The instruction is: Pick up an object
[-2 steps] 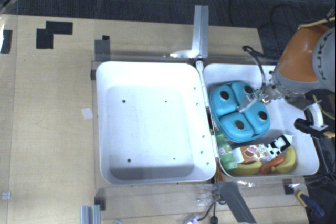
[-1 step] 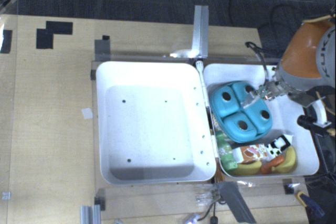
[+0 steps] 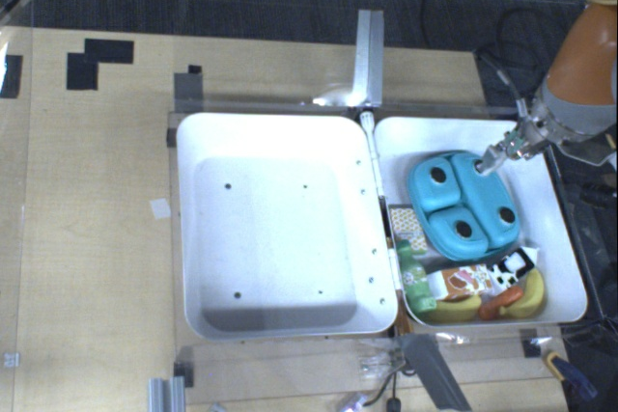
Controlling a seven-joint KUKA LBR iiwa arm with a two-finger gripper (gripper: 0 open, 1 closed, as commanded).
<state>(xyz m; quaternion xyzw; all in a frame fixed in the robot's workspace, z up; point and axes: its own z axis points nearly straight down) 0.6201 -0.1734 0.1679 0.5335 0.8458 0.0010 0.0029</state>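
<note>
Reaching into the right bin [image 3: 570, 251], the hand [image 3: 486, 163] meets the blue tray [image 3: 463, 205]; its spread I cannot tell; next, a firm grip.

Arm [image 3: 584, 63] cut by the right edge; end effector [image 3: 491, 159] fingers too small to tell.

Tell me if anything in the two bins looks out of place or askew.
Nothing is spilled or broken. The right bin is crowded: a blue moulded tray lies tilted across it, with a small carton and yellow toy pieces jammed along the near wall. The gripper sits at the tray's upper edge.
</note>
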